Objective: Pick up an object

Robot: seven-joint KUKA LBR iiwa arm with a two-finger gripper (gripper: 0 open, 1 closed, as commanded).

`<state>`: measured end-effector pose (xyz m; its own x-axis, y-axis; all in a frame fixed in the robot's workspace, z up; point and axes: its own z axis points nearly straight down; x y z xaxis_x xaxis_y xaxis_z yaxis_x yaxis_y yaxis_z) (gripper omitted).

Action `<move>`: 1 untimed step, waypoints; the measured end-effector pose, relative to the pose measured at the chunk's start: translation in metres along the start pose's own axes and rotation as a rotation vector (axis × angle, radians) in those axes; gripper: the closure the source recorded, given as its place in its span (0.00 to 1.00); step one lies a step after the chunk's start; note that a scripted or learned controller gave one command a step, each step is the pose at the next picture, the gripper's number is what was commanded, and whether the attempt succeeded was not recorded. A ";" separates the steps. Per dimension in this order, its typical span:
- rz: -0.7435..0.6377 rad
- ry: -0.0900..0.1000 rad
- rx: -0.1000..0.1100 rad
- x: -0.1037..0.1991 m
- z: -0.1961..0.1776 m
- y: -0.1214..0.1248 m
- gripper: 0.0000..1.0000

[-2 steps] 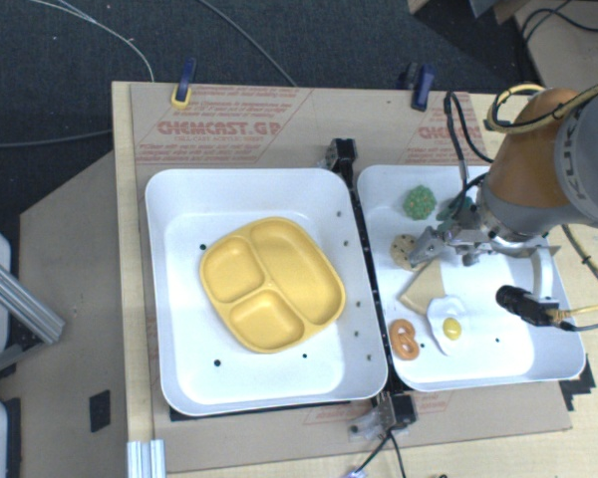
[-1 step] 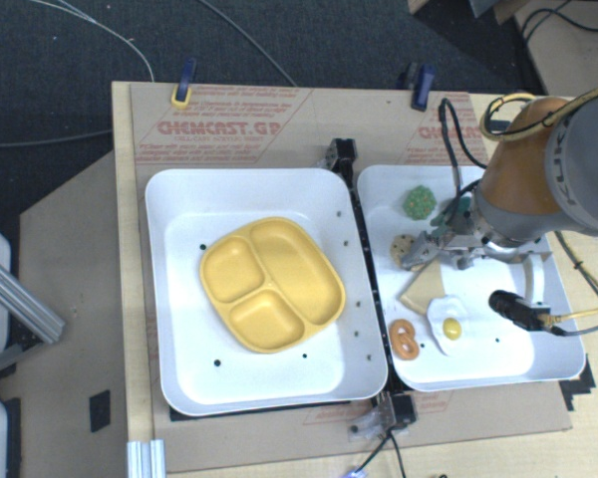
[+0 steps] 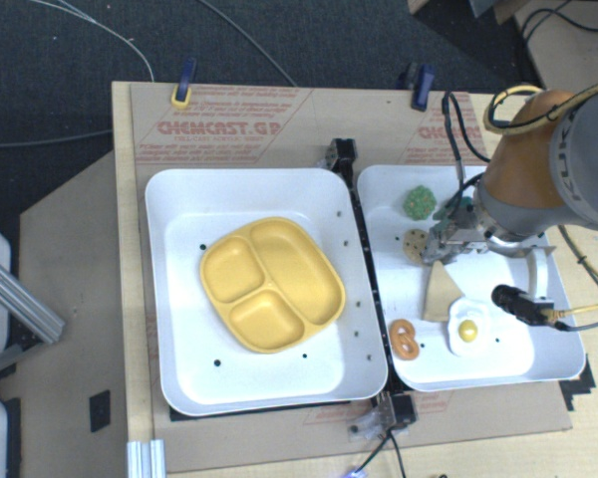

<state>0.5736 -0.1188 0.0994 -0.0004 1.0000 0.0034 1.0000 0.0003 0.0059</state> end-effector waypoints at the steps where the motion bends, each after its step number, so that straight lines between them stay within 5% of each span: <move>1: -0.001 -0.005 0.000 0.002 -0.062 -0.004 1.00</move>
<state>0.5692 -0.1174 0.1613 -0.0009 1.0000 -0.0018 1.0000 0.0009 0.0057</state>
